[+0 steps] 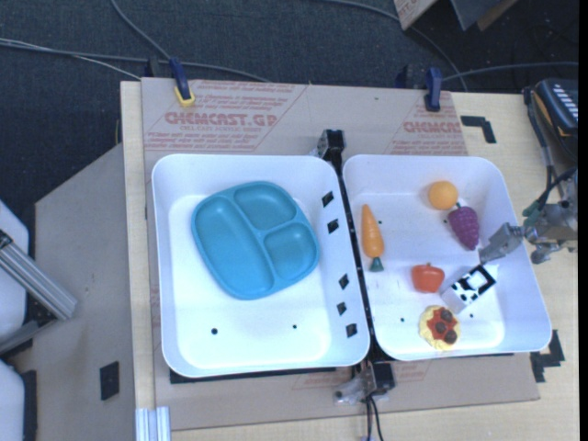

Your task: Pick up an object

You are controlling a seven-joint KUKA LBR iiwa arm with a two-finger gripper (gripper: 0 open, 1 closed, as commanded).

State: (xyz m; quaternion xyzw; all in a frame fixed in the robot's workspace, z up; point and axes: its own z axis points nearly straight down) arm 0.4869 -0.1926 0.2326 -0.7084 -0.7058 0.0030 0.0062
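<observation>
The right bin (514, 333) holds several toy foods. There is an orange carrot (371, 232) on the left, an orange ball (443, 194) and purple grapes (464, 225) at the back. A red tomato (427, 277) lies in the middle and a yellow pizza piece (440, 325) at the front. A black-and-white checkered block (470, 285) lies between the tomato and the bin's right wall. My gripper (503, 241) reaches over the right rim, just right of the grapes and above the checkered block. Nothing shows in its grasp.
The left bin (184, 338) holds a blue divided plate (255, 238). A black divider with clips (342, 246) runs between the bins. Clamps (182, 88) hold the cardboard sheet at the back. Cables and the arm's wrist (556, 219) crowd the right edge.
</observation>
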